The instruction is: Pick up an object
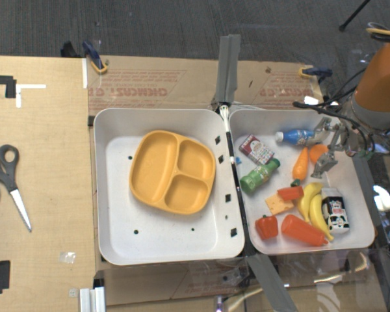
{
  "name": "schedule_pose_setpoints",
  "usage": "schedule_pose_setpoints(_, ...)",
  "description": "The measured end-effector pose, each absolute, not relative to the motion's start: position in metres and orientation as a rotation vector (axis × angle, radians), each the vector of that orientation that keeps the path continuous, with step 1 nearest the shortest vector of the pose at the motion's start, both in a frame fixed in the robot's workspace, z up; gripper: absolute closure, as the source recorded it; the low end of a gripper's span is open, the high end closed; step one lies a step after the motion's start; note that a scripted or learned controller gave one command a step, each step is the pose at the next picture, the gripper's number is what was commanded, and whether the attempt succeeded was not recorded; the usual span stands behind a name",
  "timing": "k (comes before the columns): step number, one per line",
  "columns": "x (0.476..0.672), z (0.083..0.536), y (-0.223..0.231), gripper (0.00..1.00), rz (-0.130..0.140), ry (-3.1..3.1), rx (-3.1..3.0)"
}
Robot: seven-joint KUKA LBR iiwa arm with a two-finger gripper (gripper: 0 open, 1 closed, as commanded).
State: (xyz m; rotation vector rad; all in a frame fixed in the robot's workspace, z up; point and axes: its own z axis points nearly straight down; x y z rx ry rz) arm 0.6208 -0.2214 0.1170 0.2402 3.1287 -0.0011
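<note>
Two white bins are placed side by side on the bench. The left bin point(110, 194) carries one yellow divided plate point(172, 171), set near its middle, and bare floor is seen around the plate on all sides, most of it along the left wall and the near edge. The right bin point(263, 119) is much more crowded. Its objects are gathered in the middle and the near half: a small red and white box point(256, 149), a green bottle point(259, 176), a blue and white bottle point(295, 136), an orange carrot point(301, 164), a yellow wedge point(277, 204), a red pepper point(266, 227), a large orange-red piece point(303, 231), two bananas point(311, 207) and a small black and white carton point(336, 214). Some free floor is left along the far wall and in the far left corner of this bin.

The gripper point(326, 156) is seen over the far right part of the right bin, just beside the carrot and near the blue and white bottle. Nothing is seen between its fingers; whether they are spread or closed cannot be told. Scissors point(10, 181) are lying on the bench, well apart from the bins, at the left.
</note>
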Motion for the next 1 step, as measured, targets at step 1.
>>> schedule_pose_setpoints(1,0.6154,0.0933,-0.1983,0.0,-0.001,3.096,0.514)
